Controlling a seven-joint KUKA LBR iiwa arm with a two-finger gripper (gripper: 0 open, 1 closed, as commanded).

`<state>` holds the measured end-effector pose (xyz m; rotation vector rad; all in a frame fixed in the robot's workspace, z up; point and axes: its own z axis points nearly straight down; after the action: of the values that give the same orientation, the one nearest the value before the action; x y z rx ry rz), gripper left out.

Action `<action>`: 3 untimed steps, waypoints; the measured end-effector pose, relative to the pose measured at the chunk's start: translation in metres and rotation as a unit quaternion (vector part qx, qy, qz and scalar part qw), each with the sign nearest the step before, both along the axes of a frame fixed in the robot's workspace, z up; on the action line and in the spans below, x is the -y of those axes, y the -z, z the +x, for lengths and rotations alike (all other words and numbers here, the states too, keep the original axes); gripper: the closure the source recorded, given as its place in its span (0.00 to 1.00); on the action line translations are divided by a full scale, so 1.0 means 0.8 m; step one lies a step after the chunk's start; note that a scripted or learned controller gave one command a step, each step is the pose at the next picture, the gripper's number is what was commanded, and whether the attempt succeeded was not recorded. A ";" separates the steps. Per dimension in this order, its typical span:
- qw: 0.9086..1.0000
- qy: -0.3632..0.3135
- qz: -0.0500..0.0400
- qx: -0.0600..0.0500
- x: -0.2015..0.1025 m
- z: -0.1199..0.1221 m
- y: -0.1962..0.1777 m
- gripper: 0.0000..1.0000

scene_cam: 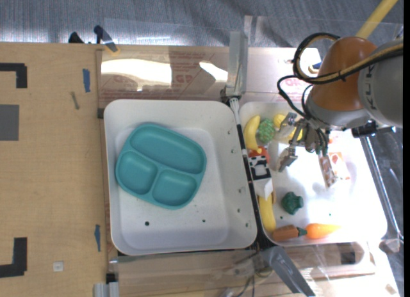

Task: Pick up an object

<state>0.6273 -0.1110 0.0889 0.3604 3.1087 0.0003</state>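
My gripper [305, 155] hangs over the middle of the right bin [368, 209], below the orange band of the arm [343, 75]. Its fingers [286, 156] stand open and spread, with only white bin floor between them. A red and white packet [338, 167] lies just right of the right finger. A yellow banana [251, 129], a green leafy piece [266, 130] and a small yellow item [280, 121] lie to the upper left of the gripper. A green broccoli [292, 202] sits below it.
The left bin [122, 225] holds a teal divided plate [160, 165]. Along the right bin's left and front walls lie a red, white and black item [258, 162], a second banana [266, 210] and two carrots [286, 232] [320, 229]. Black cables [291, 94] loop near the wrist.
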 end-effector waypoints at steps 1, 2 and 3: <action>0.998 0.057 0.005 -0.023 0.002 0.026 0.000 0.00; 0.991 0.130 -0.004 -0.019 -0.011 0.026 -0.001 0.00; 0.992 0.125 0.000 -0.002 0.094 0.035 -0.044 0.00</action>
<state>0.6555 -0.1862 0.1241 0.7471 3.0439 -0.0036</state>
